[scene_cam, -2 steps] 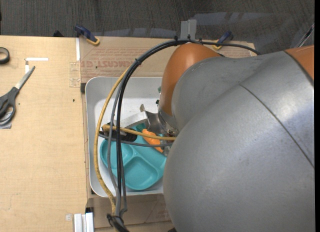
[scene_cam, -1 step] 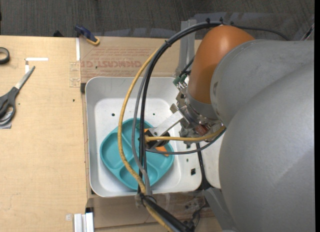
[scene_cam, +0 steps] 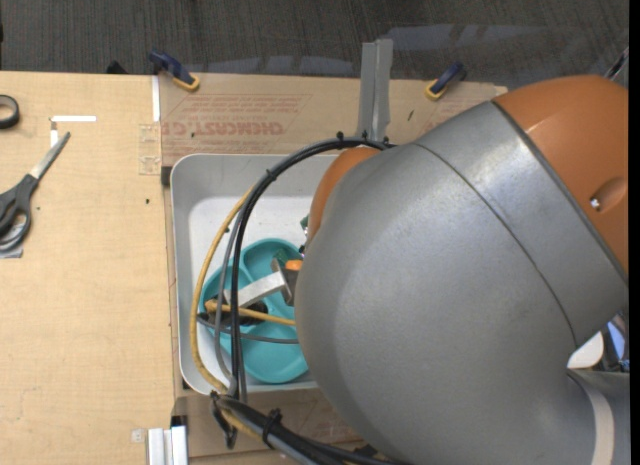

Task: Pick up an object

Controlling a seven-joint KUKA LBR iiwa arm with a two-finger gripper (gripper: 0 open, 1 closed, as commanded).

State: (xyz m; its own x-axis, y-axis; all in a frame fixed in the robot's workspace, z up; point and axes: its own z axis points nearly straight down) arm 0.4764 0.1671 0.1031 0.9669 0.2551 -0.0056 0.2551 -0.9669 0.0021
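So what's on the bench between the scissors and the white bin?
Bare tan bench top: the camera view has nothing lying between the scissors and the white bin.

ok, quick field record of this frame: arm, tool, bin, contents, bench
arm: grey with orange band, reaching in from the right, covering much of the bin
tool: hidden under the arm, state cannot be told
bin: white, shallow, left part visible
contents: teal bowl, partly under the arm; cables loop over it
bench: scissors at left; two clamps on the cardboard
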